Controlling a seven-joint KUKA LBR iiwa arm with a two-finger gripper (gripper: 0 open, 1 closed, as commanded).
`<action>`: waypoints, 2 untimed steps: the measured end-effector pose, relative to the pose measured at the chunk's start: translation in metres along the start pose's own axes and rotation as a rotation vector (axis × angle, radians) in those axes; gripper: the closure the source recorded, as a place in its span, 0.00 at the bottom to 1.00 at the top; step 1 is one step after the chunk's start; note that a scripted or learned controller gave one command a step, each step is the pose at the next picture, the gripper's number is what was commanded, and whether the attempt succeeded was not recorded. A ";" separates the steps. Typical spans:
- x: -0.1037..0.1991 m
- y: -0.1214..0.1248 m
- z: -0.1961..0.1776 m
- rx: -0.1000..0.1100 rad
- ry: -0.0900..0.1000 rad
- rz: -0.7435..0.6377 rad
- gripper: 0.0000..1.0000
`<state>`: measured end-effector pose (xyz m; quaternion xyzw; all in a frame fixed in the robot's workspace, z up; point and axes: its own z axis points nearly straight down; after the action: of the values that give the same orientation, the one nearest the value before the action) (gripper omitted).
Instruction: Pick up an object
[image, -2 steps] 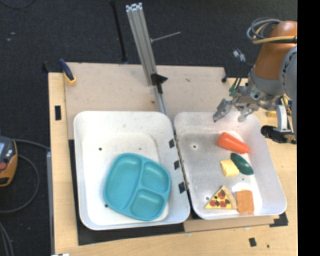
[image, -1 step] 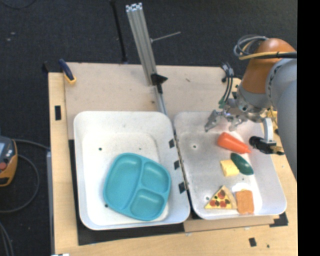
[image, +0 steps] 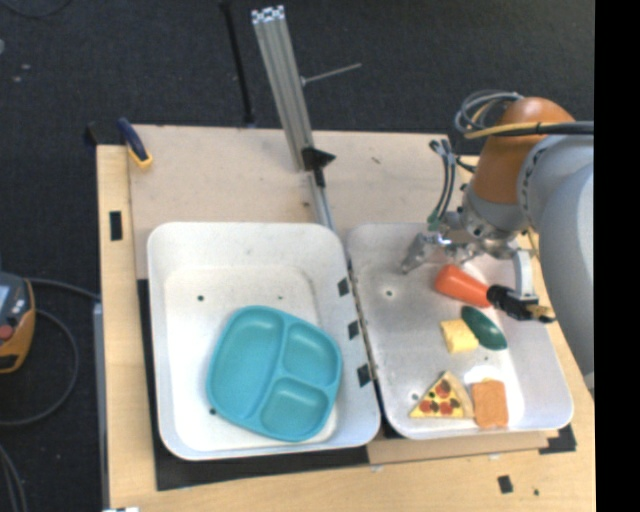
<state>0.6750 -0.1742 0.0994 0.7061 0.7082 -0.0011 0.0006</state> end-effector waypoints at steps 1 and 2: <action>-0.001 0.002 -0.015 -0.007 -0.004 -0.001 1.00; -0.004 -0.005 -0.076 -0.008 0.000 0.004 1.00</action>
<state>0.6700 -0.1779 0.1756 0.7074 0.7069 0.0017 0.0031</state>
